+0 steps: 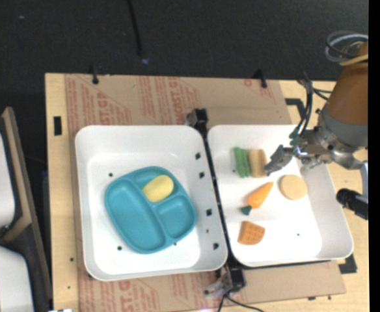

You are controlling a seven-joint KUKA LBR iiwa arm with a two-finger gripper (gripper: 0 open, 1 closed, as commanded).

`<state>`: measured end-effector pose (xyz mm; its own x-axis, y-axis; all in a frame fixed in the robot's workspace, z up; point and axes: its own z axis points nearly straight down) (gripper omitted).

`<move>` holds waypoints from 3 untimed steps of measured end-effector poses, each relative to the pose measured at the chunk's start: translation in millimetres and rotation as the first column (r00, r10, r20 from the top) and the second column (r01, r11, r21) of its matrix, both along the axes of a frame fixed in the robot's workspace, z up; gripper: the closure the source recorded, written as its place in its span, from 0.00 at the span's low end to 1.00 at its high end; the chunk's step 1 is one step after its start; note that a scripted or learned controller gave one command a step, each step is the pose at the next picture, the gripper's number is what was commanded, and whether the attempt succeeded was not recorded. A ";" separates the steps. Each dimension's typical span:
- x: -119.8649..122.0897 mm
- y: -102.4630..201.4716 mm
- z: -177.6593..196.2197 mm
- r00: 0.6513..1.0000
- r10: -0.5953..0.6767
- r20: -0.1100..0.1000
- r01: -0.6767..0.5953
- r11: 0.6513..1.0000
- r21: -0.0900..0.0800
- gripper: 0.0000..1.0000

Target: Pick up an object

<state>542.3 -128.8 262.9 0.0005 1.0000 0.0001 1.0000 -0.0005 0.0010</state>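
**Tool above the right bin, grip unclear**

The tool (282,156) hovers beside a tan block (257,162) and green piece (241,162); whether its fingers are spread cannot be told. Nearby lie a carrot (260,195), round biscuit (293,187) and orange wedge (250,233).

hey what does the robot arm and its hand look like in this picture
The arm comes in from the right: a broad orange band above a grey wrist section, with thin dark cables looping beside it and a pale ring on top. The hand is small, made of dark grey and silvery metal parts.
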 end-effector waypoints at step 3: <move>3.1 -6.5 -158.9 1.000 0.000 -0.005 0.000 1.000 0.000 0.00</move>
<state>545.4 -135.3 104.0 0.0006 1.0000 0.0002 1.0000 -0.0006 -0.0037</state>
